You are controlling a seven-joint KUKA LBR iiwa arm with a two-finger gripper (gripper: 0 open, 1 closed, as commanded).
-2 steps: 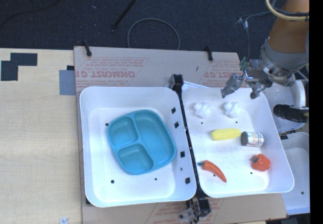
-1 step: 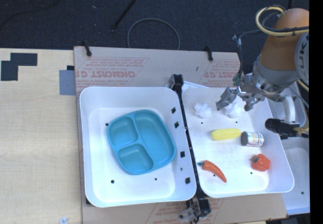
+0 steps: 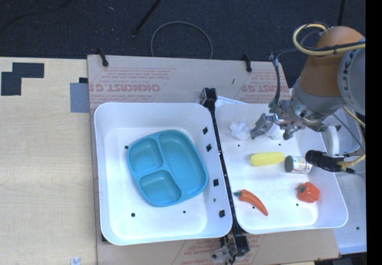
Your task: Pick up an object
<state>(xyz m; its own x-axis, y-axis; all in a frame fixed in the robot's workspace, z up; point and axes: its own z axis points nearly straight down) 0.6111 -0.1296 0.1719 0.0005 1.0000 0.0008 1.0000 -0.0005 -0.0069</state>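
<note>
My gripper (image 3: 274, 128) hangs low over the back of the right bin (image 3: 334, 219), open, with its grey fingers (image 3: 260, 126) spread wide. A small white crumpled thing (image 3: 275, 133) lies between the fingertips, and the fingers are not closed on it. A second white crumpled piece (image 3: 239, 131) lies just left of the gripper. In front of the gripper lies a yellow corn cob (image 3: 267, 159), with a small grey-capped can (image 3: 298, 165) to its right. An orange carrot (image 3: 253, 200) and a red pepper (image 3: 308, 193) lie nearer the front of that bin.
The left bin (image 3: 113, 198) holds a blue divided plate (image 3: 166, 166). A black divider (image 3: 218, 162) runs between the two bins. Bare floor shows in the right bin between the corn and the carrot.
</note>
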